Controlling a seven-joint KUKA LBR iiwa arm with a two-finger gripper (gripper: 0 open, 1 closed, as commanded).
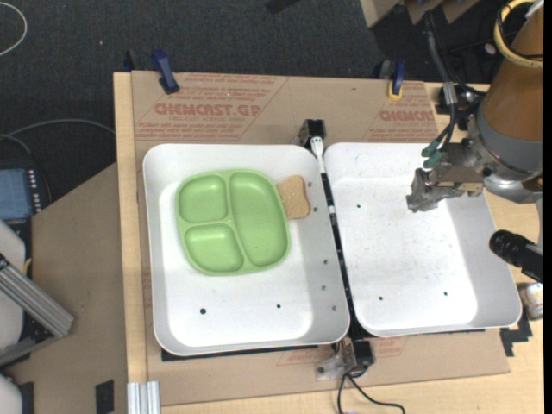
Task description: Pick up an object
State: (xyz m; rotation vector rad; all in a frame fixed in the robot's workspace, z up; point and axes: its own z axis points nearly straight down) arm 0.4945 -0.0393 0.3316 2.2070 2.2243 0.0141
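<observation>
The green divided plate (233, 222) lies flat in the left bin (172, 317), well to the left of the gripper (424, 198) and across the divide between bins. A small tan sponge-like block (294, 197) rests against the plate's upper right edge, nearer the gripper. The gripper hangs over the right bin (414, 300), nothing visible between its fingers; how wide they stand, I cannot tell.

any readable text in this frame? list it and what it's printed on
"CHEMCAST G.P" in red, printed on the brown board behind the left bin.
The same red print repeats on the board behind the right bin; there it is partly cut off and too blurred to read in full.
The smaller red lines under each print are too small to read.
The green plate shows no text.
</observation>
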